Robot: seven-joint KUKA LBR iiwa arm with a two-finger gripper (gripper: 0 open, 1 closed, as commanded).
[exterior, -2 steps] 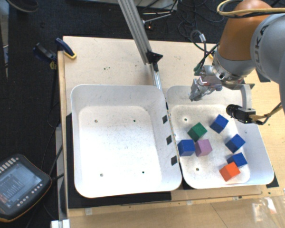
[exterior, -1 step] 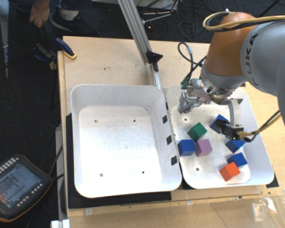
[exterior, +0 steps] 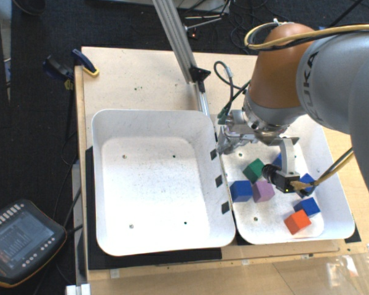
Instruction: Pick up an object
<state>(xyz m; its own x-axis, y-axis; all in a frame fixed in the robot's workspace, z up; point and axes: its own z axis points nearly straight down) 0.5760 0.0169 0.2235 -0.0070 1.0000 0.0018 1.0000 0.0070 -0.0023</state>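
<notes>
Nothing looks picked yet: the gripper point(exterior: 232, 135) hovers at the right bin's point(exterior: 258, 227) eleven o'clock, its grip unreadable, the green block point(exterior: 254, 169) lying loose.

Arm point(exterior: 295, 72) above the right bin point(exterior: 267, 226), which holds a green block point(exterior: 254, 169), a blue block point(exterior: 240, 191) touching a purple block point(exterior: 264, 191), and an orange block point(exterior: 297, 222). Left bin point(exterior: 111, 128) alongside on the table point(exterior: 141, 72).

One fixed camera sits above the bench point(exterior: 141, 72); it looks down aslant on both bins point(exterior: 154, 177).
</notes>
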